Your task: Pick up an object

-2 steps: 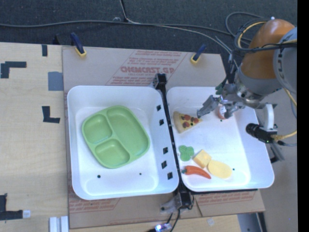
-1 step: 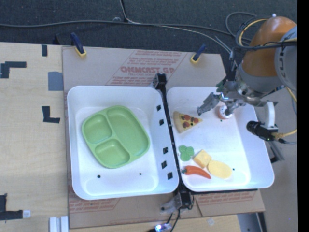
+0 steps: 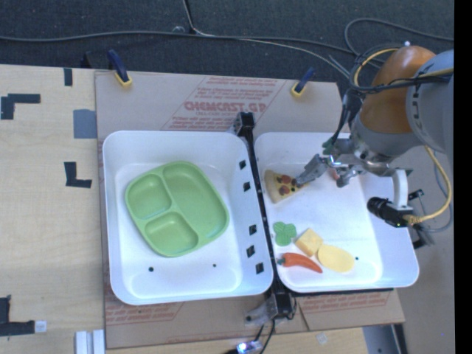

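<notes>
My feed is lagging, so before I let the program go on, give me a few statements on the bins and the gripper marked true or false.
1. The green divided plate lies in the left bin. True.
2. The pizza slice lies in the left bin. False: it lies in the right bin, near the divider.
3. The gripper is over the right bin, right beside the pizza slice. True.
4. The gripper has lifted the orange carrot. False: the carrot lies on the bin floor near the front wall.
5. The yellow pieces sit by the carrot. True.
</notes>
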`<state>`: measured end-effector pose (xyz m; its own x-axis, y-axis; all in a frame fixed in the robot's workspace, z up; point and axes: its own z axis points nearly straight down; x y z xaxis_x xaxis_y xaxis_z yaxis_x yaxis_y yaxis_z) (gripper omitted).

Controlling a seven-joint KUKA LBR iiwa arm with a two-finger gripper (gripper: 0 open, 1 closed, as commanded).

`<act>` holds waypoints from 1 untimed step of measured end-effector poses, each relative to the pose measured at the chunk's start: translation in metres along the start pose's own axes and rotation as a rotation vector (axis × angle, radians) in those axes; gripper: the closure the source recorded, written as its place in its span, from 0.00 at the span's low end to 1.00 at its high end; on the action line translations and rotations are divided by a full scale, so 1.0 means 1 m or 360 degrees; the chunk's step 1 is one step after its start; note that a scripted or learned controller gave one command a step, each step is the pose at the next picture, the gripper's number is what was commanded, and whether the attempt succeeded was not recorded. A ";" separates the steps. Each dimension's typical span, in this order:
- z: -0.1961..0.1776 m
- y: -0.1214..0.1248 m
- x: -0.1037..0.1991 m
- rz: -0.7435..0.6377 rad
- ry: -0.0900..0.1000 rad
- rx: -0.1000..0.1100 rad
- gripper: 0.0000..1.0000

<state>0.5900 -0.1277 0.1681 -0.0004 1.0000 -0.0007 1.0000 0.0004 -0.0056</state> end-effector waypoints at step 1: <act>0.055 0.003 -0.009 0.0000 0.0000 0.0001 0.00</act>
<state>0.5926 -0.1369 0.1133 -0.0004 1.0000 -0.0007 1.0000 0.0004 -0.0061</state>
